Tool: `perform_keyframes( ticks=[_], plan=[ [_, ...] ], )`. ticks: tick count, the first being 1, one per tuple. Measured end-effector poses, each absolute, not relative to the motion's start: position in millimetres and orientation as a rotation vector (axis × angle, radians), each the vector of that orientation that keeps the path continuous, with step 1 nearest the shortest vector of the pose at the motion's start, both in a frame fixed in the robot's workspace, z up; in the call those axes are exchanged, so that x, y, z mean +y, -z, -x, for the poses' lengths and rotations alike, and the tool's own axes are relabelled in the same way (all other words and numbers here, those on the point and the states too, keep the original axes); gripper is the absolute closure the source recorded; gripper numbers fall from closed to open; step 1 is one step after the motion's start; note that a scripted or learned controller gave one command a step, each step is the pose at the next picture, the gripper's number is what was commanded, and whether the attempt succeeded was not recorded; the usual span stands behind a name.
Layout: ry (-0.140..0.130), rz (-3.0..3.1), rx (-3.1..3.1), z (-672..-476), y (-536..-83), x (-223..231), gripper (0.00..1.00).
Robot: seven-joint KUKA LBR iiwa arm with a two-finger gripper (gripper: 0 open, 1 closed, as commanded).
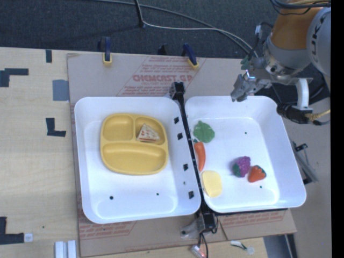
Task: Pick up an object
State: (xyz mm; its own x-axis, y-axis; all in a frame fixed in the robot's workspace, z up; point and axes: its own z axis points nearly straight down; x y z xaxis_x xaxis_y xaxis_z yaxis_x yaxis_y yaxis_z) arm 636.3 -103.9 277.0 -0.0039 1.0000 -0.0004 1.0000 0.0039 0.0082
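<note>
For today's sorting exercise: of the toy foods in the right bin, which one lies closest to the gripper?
The green leafy piece, at the bin's upper left. The carrot, yellow piece, purple grapes and strawberry all lie farther from the gripper.

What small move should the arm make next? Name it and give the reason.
Probably carry the tool inward and down toward the purple grapes. It hangs over the right bin's far rim with nothing between its tips, while the toys lie nearer the camera.

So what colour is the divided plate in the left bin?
Yellow; the divided plate shows clearly in the camera view.
</note>
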Motion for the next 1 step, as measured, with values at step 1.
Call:
perform_keyframes(
  ticks=[1],
  plan=[
    [-0.010, -2.213, 2.222, -623.5, -398.2, -44.7, 1.00]
  ],
)
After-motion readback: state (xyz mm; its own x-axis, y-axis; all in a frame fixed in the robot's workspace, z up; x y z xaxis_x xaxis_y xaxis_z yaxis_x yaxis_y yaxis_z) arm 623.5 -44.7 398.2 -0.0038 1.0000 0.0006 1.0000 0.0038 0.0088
